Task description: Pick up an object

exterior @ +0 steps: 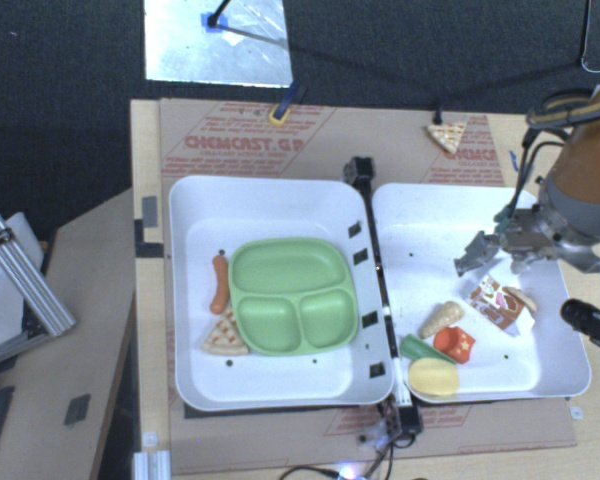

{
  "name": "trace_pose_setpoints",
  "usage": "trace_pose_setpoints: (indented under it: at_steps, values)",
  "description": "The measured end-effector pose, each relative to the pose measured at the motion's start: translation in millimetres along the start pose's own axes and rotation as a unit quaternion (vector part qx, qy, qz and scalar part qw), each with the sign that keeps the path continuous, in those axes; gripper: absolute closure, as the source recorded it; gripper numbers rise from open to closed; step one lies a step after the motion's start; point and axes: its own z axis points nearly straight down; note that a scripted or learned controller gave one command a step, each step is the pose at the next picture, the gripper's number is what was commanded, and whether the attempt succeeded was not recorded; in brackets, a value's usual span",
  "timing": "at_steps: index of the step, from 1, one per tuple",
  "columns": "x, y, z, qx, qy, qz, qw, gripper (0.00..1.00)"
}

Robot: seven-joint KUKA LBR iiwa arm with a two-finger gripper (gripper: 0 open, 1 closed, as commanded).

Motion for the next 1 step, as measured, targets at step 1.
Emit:
trace_pose_setpoints:
  at_steps: [1]
  values:
    - [0.2, 2.1, -5.3, -0.005, -0.001, -0.001, 1.0000, 0.00]
